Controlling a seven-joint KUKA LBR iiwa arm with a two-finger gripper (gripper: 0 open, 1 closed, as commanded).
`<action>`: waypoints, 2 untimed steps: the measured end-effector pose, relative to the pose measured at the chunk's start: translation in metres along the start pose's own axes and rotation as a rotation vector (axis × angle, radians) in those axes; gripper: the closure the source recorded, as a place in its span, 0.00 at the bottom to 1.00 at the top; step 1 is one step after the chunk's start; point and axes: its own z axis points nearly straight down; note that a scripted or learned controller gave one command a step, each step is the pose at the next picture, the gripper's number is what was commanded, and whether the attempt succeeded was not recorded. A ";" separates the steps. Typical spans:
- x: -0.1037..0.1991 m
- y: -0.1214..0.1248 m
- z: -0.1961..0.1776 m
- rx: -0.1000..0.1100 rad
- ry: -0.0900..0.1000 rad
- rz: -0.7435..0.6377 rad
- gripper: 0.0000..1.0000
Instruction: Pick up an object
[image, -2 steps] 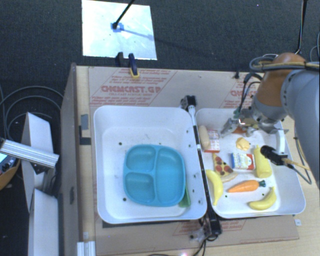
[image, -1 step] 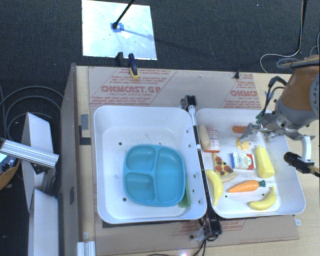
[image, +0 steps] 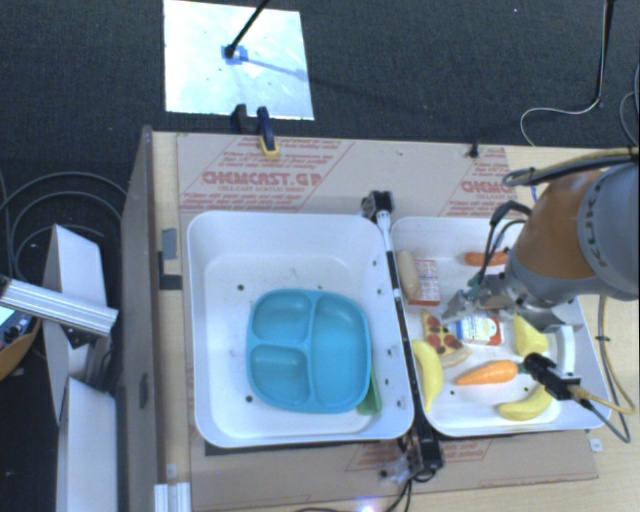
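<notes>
The right bin (image: 560, 425) holds several toy foods. Among them are a white carton with a red label (image: 476, 329), a carrot (image: 487, 373), a pizza slice (image: 441, 337) and a banana (image: 429, 370). A second banana (image: 527, 404) lies at the front, and a yellow piece (image: 529, 335) sits near the arm. At the back are a beige roll (image: 407, 274), a red-and-white packet (image: 427, 282) and an orange sausage (image: 484, 258). My gripper (image: 470, 302) hangs low over the bin's middle, just above the white carton and touching or nearly touching it. Nothing is visibly lifted.
The left bin (image: 215, 300) holds a blue divided plate (image: 305, 350) with a green piece (image: 371, 397) poking out under its right edge. The wall between the bins (image: 395, 300) runs close to the left of the pizza slice and banana. The grey arm (image: 575, 235) covers the right bin's far right.
</notes>
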 end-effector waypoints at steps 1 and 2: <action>0.003 0.094 -0.005 0.007 0.008 -0.002 0.00; -0.051 0.070 -0.050 0.014 0.008 0.007 0.00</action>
